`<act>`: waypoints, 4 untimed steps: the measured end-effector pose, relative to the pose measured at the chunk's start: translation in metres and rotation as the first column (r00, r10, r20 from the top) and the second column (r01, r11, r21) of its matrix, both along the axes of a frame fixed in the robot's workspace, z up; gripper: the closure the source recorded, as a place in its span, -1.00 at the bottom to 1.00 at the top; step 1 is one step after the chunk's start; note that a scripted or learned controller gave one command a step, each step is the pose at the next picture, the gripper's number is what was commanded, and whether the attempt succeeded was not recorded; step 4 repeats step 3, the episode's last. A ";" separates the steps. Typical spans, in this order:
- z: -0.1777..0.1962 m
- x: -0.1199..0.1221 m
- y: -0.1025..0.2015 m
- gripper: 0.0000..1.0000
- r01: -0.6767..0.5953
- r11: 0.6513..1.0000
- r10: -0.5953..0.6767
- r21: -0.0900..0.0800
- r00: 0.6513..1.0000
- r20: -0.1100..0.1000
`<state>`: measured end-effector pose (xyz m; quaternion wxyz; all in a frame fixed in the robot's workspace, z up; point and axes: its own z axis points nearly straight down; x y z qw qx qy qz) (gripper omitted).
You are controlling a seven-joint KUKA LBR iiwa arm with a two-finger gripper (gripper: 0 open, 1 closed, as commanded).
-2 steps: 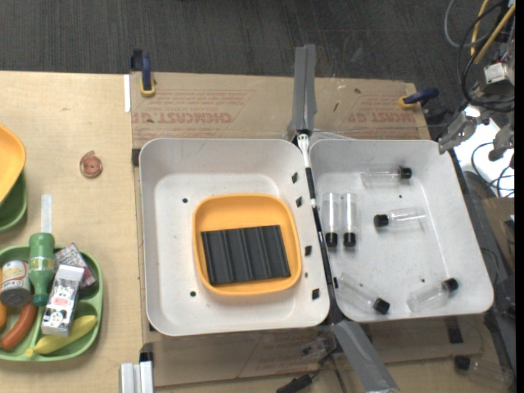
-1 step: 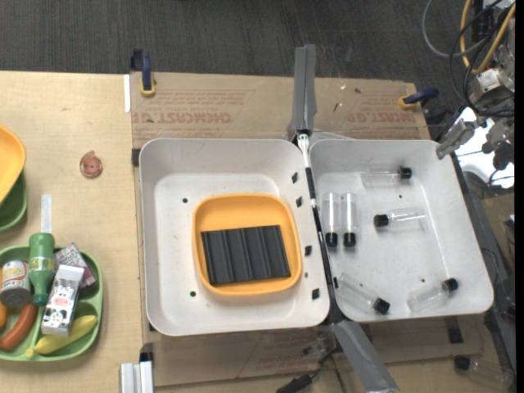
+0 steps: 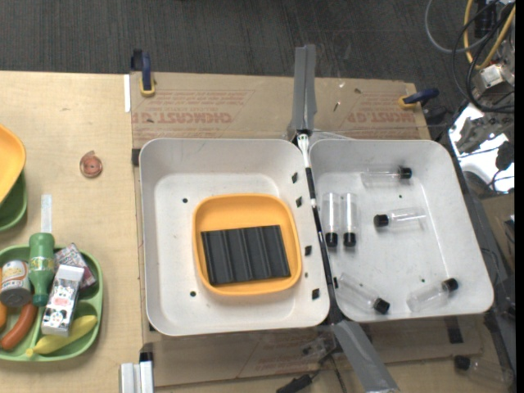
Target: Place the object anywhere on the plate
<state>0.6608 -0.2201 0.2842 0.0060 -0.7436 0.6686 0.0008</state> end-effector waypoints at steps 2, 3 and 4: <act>0.095 -0.001 0.005 -1.00 -0.255 0.967 0.255 -0.006 0.967 -0.003; 0.070 -0.019 0.009 -1.00 -0.575 0.818 0.575 -0.005 0.818 -0.004; 0.070 -0.019 0.009 -1.00 -0.575 0.818 0.575 -0.005 0.818 -0.004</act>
